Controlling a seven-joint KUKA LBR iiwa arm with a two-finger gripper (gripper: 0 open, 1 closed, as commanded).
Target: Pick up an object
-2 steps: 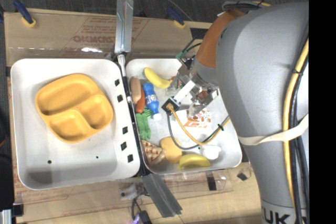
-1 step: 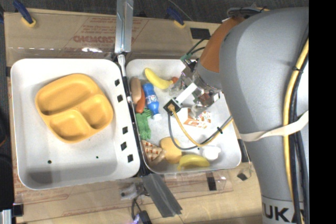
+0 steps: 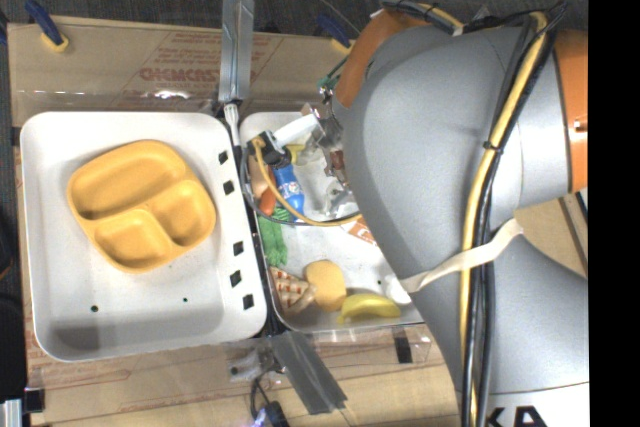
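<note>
Right white bin [image 3: 262,127]: curved yellow banana [image 3: 369,307] beside round yellow fruit [image 3: 325,282].

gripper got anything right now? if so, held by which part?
Cannot tell. The arm covers most of the right bin and hides any hold. The banana and the yellow divided tray lie loose.

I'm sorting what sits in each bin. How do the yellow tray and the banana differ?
The yellow tray is wide, with three compartments; the banana is small, slim and curved. The tray lies alone in the left bin; the banana lies in the crowded right bin, at its near end beside a round yellow piece, close to the arm. Both are yellow.
</note>
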